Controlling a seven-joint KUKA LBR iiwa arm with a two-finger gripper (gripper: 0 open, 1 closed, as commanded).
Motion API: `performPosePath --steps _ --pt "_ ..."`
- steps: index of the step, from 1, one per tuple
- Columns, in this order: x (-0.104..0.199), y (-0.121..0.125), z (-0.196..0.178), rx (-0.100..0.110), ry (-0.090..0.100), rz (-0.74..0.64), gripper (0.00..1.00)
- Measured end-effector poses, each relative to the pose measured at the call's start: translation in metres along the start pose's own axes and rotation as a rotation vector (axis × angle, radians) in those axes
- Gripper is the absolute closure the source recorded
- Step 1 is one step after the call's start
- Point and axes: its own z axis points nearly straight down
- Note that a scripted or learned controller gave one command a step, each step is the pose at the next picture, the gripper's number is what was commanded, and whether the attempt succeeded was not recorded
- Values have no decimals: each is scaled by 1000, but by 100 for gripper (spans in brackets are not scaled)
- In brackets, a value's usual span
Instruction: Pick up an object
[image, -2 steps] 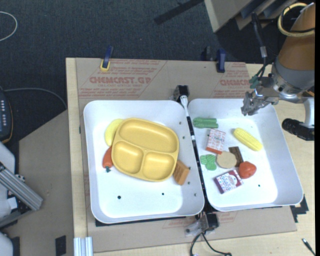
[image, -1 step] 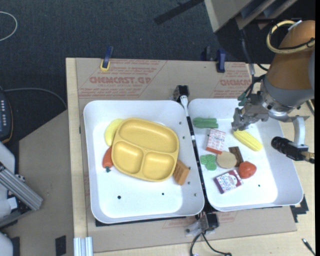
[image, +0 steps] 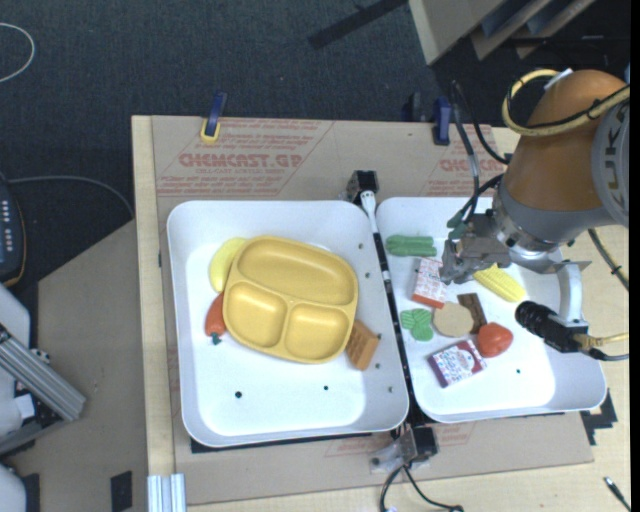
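Camera view: the gripper (image: 458, 262) hangs low in the right bin (image: 575, 395), over a small red-and-white packet (image: 429, 283) near that bin's left wall; I cannot tell how it is set. The packet looks light, flat and slippery, best pinched across its short edges.

Banana (image: 228, 262) partly hidden beneath yellow tray (image: 289, 298)
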Motion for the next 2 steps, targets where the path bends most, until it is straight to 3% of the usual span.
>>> performPosePath --steps 1,2 --pt "49 -33 3 0 0 -1 100" --pt "70 -54 -13 -2 -1 1 100"
